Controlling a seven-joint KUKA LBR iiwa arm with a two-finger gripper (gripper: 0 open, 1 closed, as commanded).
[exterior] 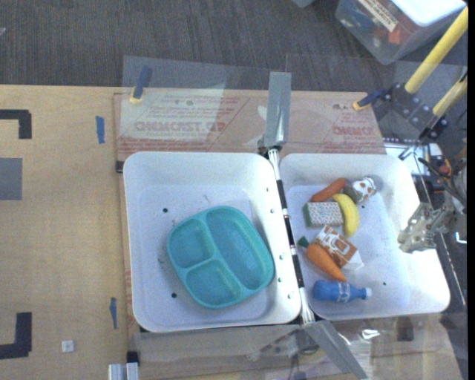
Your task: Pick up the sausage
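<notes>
Robotics lab or test cell, not home. Evidence: two shallow white bins (141,223) side by side on plywood bench (59,223). Clear acrylic panels (185,111) behind bins, held by clamps. Blue tape scraps (99,130) and black corner markers (18,122) on bench left of bins. Grey industrial carpet (148,30) beyond bench. Yellow-handled clamps (438,52) and plastic storage tub (393,22) behind right bin. Toy food (334,223) in right bin, teal divided plate (219,256) in left bin: test props.
</notes>
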